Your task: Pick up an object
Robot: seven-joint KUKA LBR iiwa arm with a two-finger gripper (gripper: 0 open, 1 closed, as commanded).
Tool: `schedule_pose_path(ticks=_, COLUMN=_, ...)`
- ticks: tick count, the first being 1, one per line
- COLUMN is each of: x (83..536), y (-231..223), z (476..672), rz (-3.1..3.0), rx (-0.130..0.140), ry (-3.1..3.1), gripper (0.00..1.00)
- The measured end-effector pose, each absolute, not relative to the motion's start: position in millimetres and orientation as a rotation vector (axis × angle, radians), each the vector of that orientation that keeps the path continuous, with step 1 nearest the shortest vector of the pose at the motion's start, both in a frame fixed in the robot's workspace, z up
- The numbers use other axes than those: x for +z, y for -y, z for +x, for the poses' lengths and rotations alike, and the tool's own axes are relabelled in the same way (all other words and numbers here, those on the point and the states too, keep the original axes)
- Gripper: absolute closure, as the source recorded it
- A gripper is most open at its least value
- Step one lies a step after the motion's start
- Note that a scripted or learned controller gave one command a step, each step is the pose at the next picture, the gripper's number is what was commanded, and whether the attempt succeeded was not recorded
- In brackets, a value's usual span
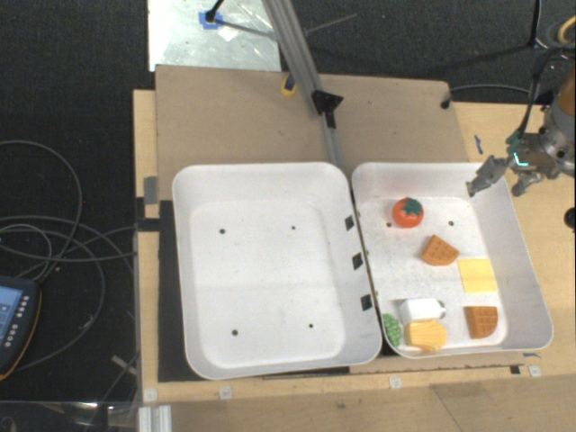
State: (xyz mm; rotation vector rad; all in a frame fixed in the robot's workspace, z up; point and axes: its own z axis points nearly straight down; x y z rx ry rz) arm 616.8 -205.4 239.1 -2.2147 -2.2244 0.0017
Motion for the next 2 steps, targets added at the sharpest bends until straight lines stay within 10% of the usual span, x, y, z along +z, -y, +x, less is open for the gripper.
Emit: schedule_pose_path(ticks=2, x=198, y=211, z=619.6, rz=-2.218, rx=0.003, ry=2.222, gripper=0.0)
